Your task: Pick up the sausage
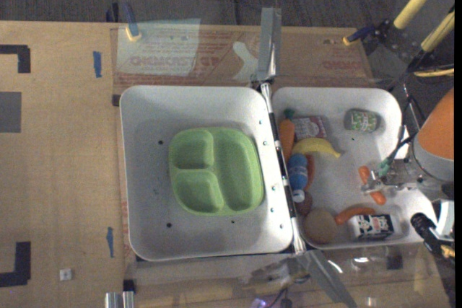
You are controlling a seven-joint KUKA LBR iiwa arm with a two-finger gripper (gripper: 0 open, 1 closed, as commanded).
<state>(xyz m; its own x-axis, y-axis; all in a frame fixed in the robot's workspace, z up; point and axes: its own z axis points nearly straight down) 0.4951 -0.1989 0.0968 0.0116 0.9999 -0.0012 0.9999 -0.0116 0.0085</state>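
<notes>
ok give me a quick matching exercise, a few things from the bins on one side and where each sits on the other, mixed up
Things:
1. green divided plate
2. banana
3. sausage
4. carrot

Places:
A. right bin, against the wall shared with the left bin
B. left bin
C. right bin, near its front edge, beside the small carton
D. right bin, just right of the blue bottle

Pairs: 1-B, 2-D, 3-C, 4-A

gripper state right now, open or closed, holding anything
Two-finger gripper: over the right white bin, by the curved reddish-orange sausage; open or closed cannot be told.
</notes>
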